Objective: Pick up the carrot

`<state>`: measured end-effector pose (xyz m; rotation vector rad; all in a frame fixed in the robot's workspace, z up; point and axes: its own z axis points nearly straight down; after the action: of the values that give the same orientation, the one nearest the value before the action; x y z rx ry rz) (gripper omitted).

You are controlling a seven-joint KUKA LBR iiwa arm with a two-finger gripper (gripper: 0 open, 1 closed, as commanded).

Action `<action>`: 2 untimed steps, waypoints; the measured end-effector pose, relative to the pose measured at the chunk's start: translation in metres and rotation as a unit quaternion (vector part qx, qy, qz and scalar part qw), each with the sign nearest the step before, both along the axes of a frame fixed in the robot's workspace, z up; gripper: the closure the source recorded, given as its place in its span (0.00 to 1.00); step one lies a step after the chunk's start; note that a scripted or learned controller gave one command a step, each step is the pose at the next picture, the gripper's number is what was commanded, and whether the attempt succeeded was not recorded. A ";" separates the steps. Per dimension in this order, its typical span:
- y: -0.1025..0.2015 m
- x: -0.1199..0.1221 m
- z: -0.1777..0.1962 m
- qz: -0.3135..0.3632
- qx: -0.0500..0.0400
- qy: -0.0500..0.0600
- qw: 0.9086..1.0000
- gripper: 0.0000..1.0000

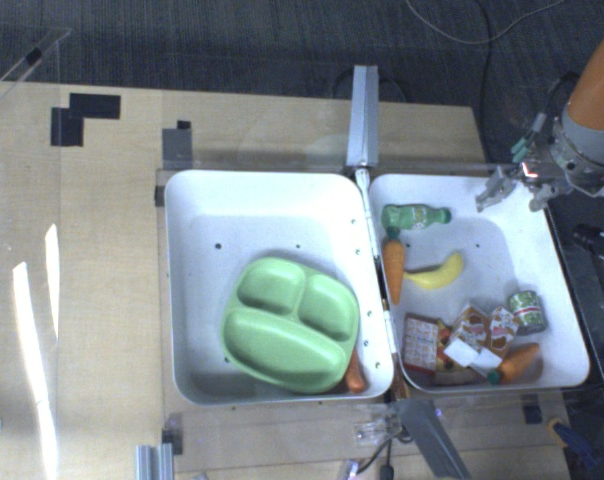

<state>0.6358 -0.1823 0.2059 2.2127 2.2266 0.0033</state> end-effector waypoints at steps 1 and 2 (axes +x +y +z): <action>0.024 -0.012 0.030 -0.032 0.000 -0.001 0.999 0.00; 0.100 -0.012 -0.065 0.048 0.000 0.001 0.999 0.00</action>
<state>0.6242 -0.0820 0.1411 2.1038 2.3314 0.0029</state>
